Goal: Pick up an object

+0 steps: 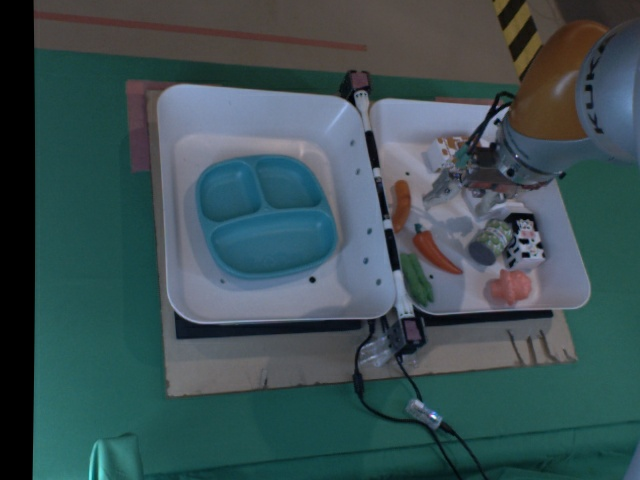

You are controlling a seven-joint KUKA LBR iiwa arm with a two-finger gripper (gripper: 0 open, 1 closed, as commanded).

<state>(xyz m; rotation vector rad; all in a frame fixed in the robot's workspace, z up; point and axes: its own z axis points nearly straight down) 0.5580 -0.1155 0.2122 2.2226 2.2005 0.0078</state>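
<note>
So the arm comes in from the upper right of the frame and its claw (458, 190) is down inside the right bin (570, 268), near that bin's upper middle. Can't tell if it's open or closed from here (too much blur and metal). Toys are scattered below it: an orange carrot (401, 204) by the divider, a red chili (436, 251), a green pea pod (416, 278), a small can (491, 240), a cow-print box (523, 242) and a pink lump (509, 287) lower right. The left bin (200, 108) holds a teal divided plate (266, 215).
</note>
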